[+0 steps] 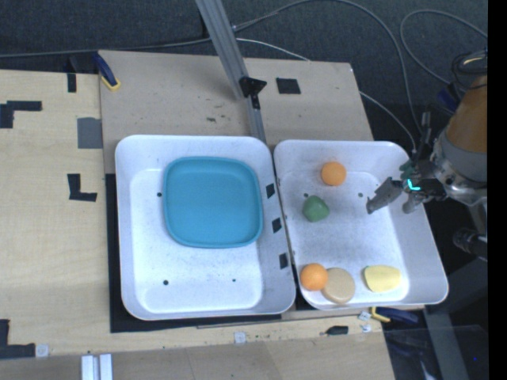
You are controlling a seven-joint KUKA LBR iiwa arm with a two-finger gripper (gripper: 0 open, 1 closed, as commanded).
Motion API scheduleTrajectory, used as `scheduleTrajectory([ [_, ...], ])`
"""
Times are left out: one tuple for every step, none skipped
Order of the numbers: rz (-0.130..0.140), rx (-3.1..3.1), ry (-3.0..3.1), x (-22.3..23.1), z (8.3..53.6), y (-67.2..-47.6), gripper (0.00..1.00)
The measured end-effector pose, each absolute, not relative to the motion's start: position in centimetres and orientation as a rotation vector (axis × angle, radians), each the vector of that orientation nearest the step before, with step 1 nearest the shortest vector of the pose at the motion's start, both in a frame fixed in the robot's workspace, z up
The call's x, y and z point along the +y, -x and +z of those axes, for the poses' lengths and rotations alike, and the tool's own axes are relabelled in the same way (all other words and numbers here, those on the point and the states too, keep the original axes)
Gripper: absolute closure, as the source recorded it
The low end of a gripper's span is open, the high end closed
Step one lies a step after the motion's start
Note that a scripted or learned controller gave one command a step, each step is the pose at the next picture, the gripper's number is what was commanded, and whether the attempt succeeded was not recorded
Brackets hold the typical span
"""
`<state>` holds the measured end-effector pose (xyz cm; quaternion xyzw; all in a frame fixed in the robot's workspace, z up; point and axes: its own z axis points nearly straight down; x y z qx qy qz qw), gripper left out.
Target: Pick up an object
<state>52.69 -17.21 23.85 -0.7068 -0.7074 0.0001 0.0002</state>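
Claw (394, 197) open, empty, above right bin (418, 236)

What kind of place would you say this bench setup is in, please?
Probably a robotics lab: a grey arm's tool over two white bins of toy-like objects, loose cables, and tape marks on the bench.

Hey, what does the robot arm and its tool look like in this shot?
The arm is grey with an orange band above the wrist. Its tool is dark grey to black, two slim fingers on a blocky body, with a small teal light glowing on it.
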Motion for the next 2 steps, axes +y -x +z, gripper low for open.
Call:
scheduleTrajectory([
  [0.000, -2.222, 2.220, -17.2, 23.8, -52.7, 0.00],
  [0.004, -2.219, 2.218, -17.4, 19.6, -52.7, 0.00],
])
